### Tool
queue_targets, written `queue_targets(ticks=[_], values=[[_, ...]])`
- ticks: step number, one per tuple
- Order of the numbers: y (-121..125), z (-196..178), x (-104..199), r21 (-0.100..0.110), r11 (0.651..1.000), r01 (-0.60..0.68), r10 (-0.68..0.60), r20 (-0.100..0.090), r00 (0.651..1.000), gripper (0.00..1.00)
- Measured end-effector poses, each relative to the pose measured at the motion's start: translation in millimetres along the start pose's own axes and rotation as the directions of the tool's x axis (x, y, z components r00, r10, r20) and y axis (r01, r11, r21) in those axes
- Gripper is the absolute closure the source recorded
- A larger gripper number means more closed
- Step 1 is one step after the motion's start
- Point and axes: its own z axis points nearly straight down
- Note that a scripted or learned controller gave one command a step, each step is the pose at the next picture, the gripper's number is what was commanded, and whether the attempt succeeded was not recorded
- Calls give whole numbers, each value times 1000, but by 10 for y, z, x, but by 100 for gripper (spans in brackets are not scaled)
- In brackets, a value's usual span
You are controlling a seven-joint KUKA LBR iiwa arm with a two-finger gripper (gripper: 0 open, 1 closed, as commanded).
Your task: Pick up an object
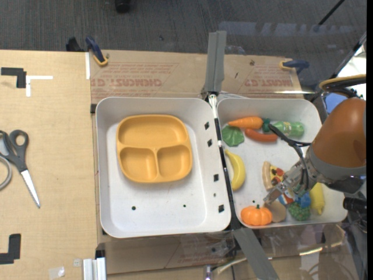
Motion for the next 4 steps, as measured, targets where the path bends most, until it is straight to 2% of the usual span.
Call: queue_targets(ticks=[1,2,3,4], values=[[212,2,247,0,1000,-6,6,1,1000,0],[281,4,328,0,999,-50,50,2,999,0],[331,1,321,-1,982,-188,188,-3,982,0],[855,4,-173,0,994,-106,106,1,994,0]])
